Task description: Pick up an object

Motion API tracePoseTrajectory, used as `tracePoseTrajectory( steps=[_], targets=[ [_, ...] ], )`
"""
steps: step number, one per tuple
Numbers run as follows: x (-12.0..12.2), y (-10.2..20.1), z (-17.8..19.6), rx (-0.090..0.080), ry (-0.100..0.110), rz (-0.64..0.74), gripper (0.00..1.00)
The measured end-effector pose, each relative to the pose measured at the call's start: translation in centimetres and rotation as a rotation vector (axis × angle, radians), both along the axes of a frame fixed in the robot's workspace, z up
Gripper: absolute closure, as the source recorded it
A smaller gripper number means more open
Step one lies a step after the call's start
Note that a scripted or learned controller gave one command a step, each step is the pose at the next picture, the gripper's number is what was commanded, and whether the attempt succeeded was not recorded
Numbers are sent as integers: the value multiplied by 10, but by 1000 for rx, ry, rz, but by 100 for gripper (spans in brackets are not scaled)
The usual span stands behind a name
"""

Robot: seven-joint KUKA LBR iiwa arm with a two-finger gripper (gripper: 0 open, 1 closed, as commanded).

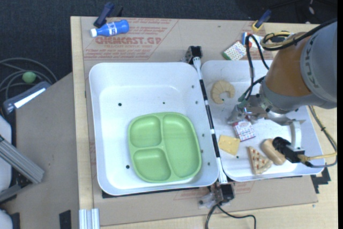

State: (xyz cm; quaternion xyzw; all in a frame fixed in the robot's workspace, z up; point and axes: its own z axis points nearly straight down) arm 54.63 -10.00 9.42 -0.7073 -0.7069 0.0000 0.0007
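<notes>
Two shallow white bins are set side by side on the bench. The left bin is occupied by a green divided plate with three compartments, laid flat toward the bin's near right part.

Several small toy foods are spread across the right bin. A pale croissant is found near its far left corner. A yellow cheese wedge is placed against the left wall, nearer the camera. A pizza slice is seen at the near edge, with a tan bread roll just beside it on its right.

The grey arm is reached in from the right and bent down over the middle of the right bin. The gripper is lowered close to the bin floor, between the croissant and the cheese wedge. A small red-and-white packet is seen directly below the gripper's tip, on the camera side. Whether the two are touching cannot be told, and neither can the gripper's opening from this angle. Nothing is seen to be held.

Outside the bins, a blue-and-white bottle is laid on its side at the bench's far left. A small patterned box is placed just behind the right bin.
</notes>
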Motion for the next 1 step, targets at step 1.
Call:
tracePoseTrajectory(
  steps=[1],
  targets=[
    [-16, 83, 91, 0, -1, 2, 100]
  ],
)
